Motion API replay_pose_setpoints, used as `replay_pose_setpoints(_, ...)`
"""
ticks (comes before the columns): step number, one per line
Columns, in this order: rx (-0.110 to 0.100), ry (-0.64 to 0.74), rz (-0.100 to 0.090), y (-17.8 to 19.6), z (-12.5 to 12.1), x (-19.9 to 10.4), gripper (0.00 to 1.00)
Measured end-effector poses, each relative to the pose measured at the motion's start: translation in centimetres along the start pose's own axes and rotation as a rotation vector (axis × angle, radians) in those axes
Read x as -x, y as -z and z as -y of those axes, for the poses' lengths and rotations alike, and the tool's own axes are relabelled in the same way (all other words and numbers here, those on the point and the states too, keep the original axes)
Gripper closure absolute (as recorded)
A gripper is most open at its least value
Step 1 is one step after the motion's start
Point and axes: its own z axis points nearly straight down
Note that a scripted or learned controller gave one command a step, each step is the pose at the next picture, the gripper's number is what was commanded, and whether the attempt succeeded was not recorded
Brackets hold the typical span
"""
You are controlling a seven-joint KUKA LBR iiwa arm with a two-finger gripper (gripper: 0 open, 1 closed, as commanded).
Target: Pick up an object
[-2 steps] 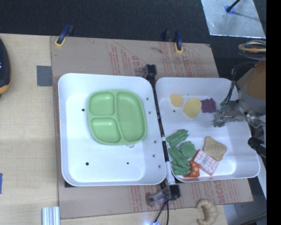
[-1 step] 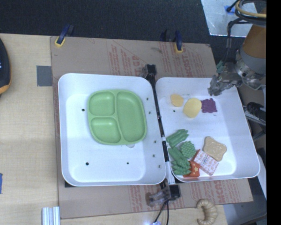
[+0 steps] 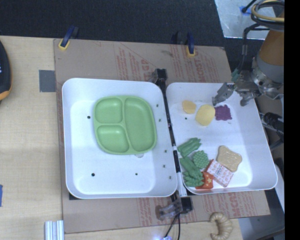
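The right bin (image 3: 255, 134) holds several toy foods. A purple grape bunch (image 3: 223, 113) lies near its back, beside a yellow lemon-like piece (image 3: 205, 115) and a smaller yellow piece (image 3: 189, 106). Toward the front lie green vegetables (image 3: 191, 160), a slice of toast (image 3: 229, 158) and a red-and-white packet (image 3: 218, 174). My gripper (image 3: 234, 98) hangs over the bin's back right part, just behind and above the grapes. It is open, with nothing between its fingers (image 3: 221, 95).
The left bin (image 3: 75, 149) carries a green divided plate (image 3: 125, 124). A black clip (image 3: 161, 75) sits where the bins meet at the back. A tan curled object (image 3: 221, 225) lies on the bench in front of the right bin.
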Motion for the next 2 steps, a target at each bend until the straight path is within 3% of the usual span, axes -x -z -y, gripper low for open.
replay_pose_setpoints(1, 0.0, -0.003, 0.004, -12.6, -1.4, 3.3, 0.0)
replay_pose_setpoints(2, 0.003, 0.001, 0.002, -12.3, -4.6, 5.9, 0.0)
